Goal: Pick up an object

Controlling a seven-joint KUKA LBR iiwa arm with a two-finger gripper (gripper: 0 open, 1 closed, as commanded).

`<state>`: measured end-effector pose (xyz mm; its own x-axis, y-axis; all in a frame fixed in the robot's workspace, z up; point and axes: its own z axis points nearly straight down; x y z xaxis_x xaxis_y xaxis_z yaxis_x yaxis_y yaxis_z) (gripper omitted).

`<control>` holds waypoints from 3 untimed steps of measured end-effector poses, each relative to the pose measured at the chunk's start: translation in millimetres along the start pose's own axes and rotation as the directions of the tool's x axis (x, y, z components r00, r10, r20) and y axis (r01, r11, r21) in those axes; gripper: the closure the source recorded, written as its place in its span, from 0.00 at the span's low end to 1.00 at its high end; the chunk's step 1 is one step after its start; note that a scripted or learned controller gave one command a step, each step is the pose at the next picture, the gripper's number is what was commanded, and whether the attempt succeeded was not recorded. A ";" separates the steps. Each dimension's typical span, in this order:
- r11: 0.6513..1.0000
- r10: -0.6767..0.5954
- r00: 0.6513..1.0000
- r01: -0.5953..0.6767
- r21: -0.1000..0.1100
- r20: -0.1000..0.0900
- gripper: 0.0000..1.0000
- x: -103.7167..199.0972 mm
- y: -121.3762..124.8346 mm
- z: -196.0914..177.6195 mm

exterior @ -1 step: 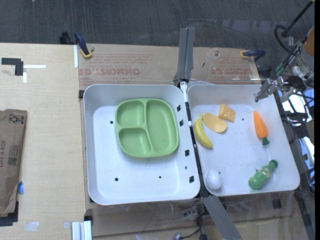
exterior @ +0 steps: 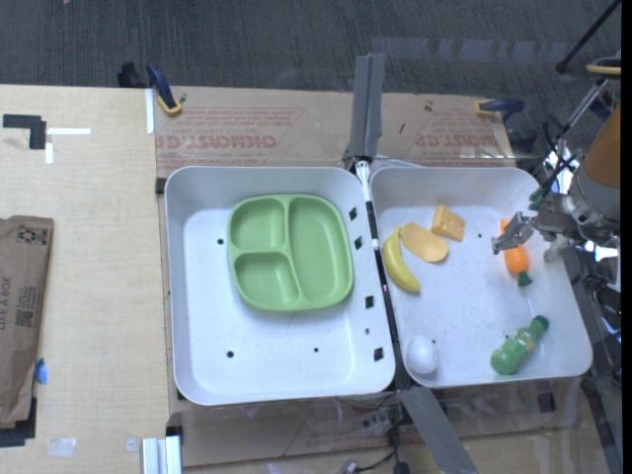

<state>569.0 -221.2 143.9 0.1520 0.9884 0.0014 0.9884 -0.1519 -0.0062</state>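
Note:
My gripper (exterior: 533, 237) hangs over the right side of the right bin (exterior: 464, 309), open, with nothing seen between its fingers. Just below it and to its left lies a small orange carrot (exterior: 515, 260) with a green tip. In the same bin are a yellow banana (exterior: 399, 263), a flat yellow slice (exterior: 427, 244), an orange-yellow cheese wedge (exterior: 448, 223), a white egg (exterior: 423, 354) at the front edge, and a green bottle (exterior: 518, 347) at the front right.
The left bin (exterior: 197, 344) holds a green divided plate (exterior: 291, 252). A grey post (exterior: 366, 107) stands behind the seam between the bins. A brown paper bag (exterior: 20, 314) lies on the bench at far left.

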 end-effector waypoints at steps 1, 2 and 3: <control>0.965 -0.261 0.965 0.261 -0.001 -0.002 0.00 12.1 9.9 54.2; 0.966 -0.259 0.966 0.259 0.001 -0.002 1.00 10.8 9.9 47.1; 0.911 -0.412 0.911 0.412 -0.001 0.003 1.00 114.7 29.7 -54.5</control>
